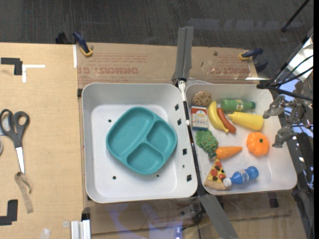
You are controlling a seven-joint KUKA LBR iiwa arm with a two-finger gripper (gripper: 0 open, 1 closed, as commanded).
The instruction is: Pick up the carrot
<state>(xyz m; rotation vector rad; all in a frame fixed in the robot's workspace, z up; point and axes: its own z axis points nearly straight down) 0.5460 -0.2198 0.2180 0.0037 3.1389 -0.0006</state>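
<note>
The carrot (228, 152) is small and orange and lies on its side in the middle of the right bin (279, 178), tip pointing left. It sits between the broccoli (206, 142) and an orange pumpkin (257, 144). My gripper (277, 123) hovers at the right rim of that bin, right of the pumpkin and well apart from the carrot. Its two fingers (273, 110) are spread and nothing is between them.
Around the carrot lie a pizza slice (215, 176), blue bottle (243, 176), yellow bottle (245, 120), banana (215, 116), sausage (226, 121), green bottle (238, 105), small box (199, 117) and cookie (202, 98). A teal divided plate (142, 140) fills the left bin (94, 173). Scissors (15, 128) lie far left.
</note>
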